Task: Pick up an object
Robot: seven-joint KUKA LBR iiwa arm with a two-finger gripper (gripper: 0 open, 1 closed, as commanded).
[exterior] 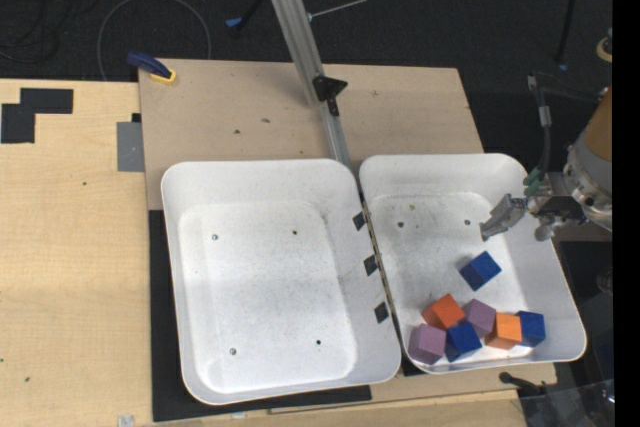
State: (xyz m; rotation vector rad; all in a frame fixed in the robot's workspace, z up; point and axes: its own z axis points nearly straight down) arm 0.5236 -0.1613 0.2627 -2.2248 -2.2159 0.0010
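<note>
The gripper (520, 218) sits over the right side of the right bin (440, 173), reaching in from the right. Its two grey fingers (497, 218) are spread wide apart, and nothing lies between them. One finger points down and to the left toward the bin floor; the other stands closer to the bin's right wall.

Just below the gripper, apart from it, a lone blue cube (482, 269) rests on the bin floor, tilted relative to the bin edges. It touches no other block.

Further below the gripper, in the near corner of the bin, a cluster of blocks lies packed together: an orange cube (444, 311), a purple cube (429, 343), a blue cube (463, 340), a second purple cube (482, 316), a smaller orange cube (509, 327) and a small blue cube (532, 326) at the right end.

To the left of the gripper, past the divider with black clips (368, 264), sits the left bin (260, 177). A metal rail (295, 25) rises behind both bins.
</note>
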